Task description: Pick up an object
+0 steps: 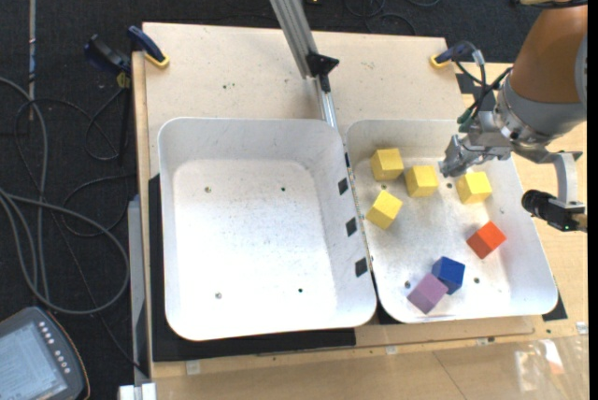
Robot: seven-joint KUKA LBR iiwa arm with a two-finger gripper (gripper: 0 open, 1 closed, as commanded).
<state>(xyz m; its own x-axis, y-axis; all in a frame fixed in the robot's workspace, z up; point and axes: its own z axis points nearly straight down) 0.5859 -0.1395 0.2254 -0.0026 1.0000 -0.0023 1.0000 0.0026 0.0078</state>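
**Reaching into the right bin among the yellow cubes**

Being viewed from above at a slant, two shallow white bins are being borne side by side on a pale bench [280, 71]. The arm [551, 62], grey with an orange band, is being extended in from the right, over the right bin [523, 291].

The gripper [458, 160] is being held low in the upper part of that bin, between two yellow cubes: one [421, 180] just to its left and one [474, 187] just to its lower right. Its tip is being seen very near both; contact with either cannot be told. Whether it is open or closed cannot be told, and no cube is being seen carried by it.

Further objects are being recorded in the same bin: a yellow cube [387, 164] near the upper left, another yellow cube [383, 208] below it near the dividing edge, an orange cube [485, 239] toward the right wall, and a blue cube [449, 273] touching a purple cube [428, 292] near the front rim.

The left bin [187, 155] is being seen speckled with small dark marks. A slanted metal pole [285, 1] is being seen crossing the bench from the top.
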